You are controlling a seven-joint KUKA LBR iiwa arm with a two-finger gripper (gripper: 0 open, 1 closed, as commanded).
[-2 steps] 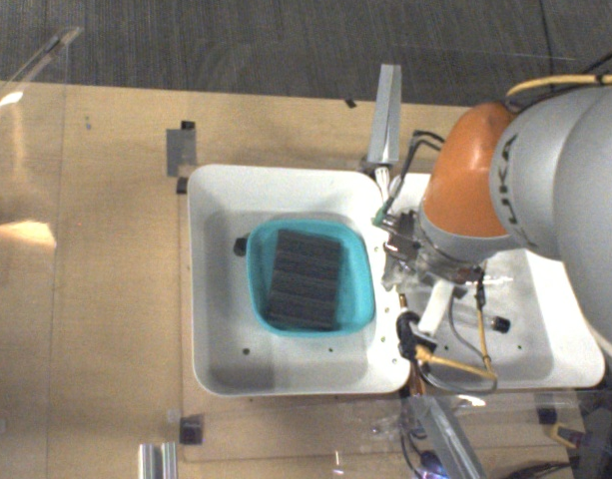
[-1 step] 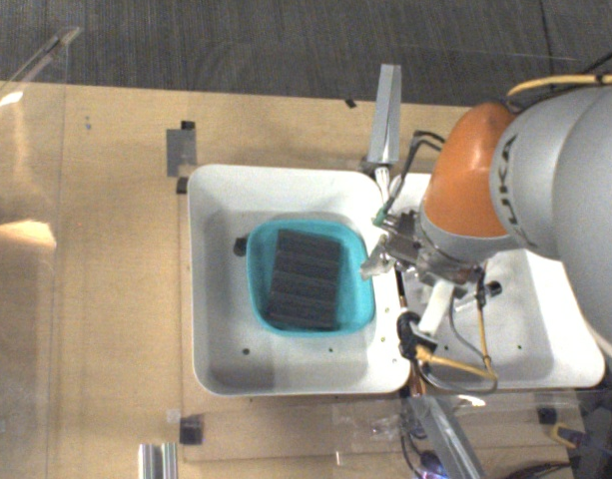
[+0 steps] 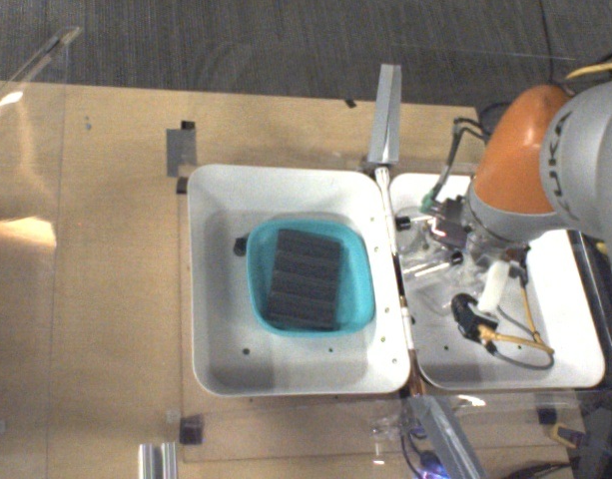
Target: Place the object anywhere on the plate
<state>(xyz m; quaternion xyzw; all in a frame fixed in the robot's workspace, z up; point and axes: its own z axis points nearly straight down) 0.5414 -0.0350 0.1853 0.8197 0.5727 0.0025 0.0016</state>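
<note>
A teal plate (image 3: 357, 282) sits in the middle of the left white bin (image 3: 211, 297). On the plate lies a dark grey ridged rectangular block (image 3: 304, 277), flat, with its long side running front to back. My gripper (image 3: 428, 252) is over the right bin (image 3: 575, 357), close to that bin's left wall and to the right of the plate. It is well apart from the block, and I see nothing held in it. The grey arm with its orange band (image 3: 515, 163) hides the back part of the right bin.
A small dark thing (image 3: 240, 245) pokes out at the plate's left edge. A raised wall (image 3: 393, 267) divides the two bins. A grey metal post (image 3: 385, 118) stands behind the divider. The bench around the bins is pale wood.
</note>
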